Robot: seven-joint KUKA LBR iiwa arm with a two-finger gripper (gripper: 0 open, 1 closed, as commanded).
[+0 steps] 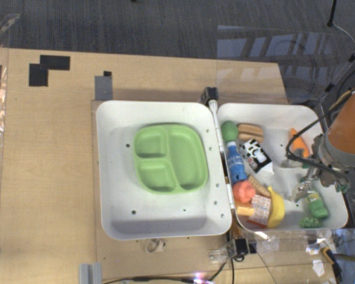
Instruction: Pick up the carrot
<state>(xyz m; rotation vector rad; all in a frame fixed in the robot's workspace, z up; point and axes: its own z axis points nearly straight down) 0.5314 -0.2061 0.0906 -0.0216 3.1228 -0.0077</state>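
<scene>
The counter (47,176) carries two white bins; the left bin (115,218) holds a green tray (168,158); the right bin (337,215) holds the toys; the arm (346,132) reaches in from the right; the claw (303,189) hangs low over the right bin's near side, whether spread or pressed together I cannot tell; the carrot (297,142) lies just beyond it, by the cables.

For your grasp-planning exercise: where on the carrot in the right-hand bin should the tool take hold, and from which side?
Grip the carrot across its exposed orange body, coming down from above. It lies near the right bin's far wall, partly hidden by cables and the arm, so a sideways approach looks blocked. Its exact pose is hard to judge.
</scene>
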